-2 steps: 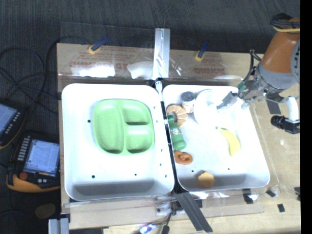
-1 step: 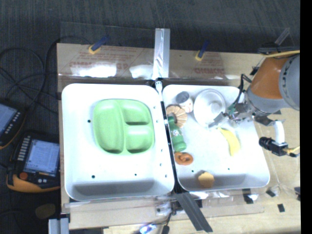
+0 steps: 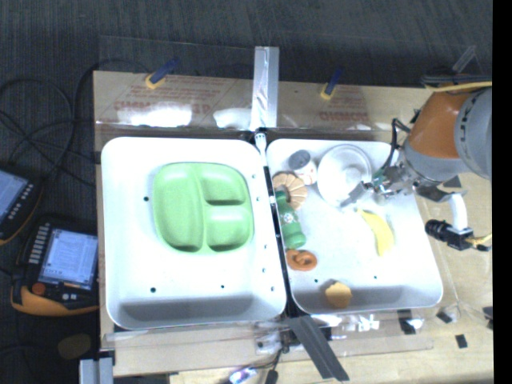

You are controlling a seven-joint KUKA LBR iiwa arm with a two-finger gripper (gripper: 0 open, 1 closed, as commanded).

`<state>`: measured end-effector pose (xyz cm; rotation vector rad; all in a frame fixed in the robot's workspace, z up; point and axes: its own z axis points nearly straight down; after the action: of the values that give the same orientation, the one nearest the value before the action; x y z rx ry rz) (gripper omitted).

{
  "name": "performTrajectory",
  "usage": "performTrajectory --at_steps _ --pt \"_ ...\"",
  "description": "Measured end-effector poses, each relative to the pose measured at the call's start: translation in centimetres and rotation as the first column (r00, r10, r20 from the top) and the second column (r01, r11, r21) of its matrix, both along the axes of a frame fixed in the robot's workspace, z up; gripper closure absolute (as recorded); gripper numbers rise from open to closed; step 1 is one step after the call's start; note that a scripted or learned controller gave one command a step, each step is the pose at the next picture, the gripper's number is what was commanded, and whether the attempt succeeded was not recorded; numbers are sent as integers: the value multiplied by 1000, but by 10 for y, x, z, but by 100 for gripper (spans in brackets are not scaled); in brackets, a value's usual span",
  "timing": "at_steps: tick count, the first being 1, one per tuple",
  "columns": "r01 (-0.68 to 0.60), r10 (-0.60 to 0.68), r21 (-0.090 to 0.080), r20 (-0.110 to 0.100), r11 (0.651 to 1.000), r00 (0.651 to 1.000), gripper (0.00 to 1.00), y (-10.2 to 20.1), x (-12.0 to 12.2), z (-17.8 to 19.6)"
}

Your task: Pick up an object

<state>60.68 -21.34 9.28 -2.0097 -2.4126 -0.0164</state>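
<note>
Gripper [image 3: 358, 194] sits over the right bin [image 3: 428, 282], near its back right corner, beside the white bowl [image 3: 344, 170]; I can't tell how it's set. Banana [image 3: 378, 230] lies just in front of it, near the right edge. Green bottle [image 3: 290, 224] lies along the left wall, orange piece [image 3: 338, 294] by the front edge. Green divided plate [image 3: 204, 206] fills the left bin [image 3: 128, 294].

You've got two bins [image 3: 192, 310]. Left bin: one green tray [image 3: 203, 206]. Right bin: one white bowl [image 3: 344, 170], one banana [image 3: 379, 230], one green bottle [image 3: 290, 224], one grey cup [image 3: 300, 161], one donut [image 3: 302, 258], one orange ball [image 3: 338, 294], one tan ridged piece [image 3: 290, 186].
</note>
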Motion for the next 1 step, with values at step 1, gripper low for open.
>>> performTrajectory --at_steps 1 --pt "-58 59 -5 15 998 998 0 -1 -45 1"
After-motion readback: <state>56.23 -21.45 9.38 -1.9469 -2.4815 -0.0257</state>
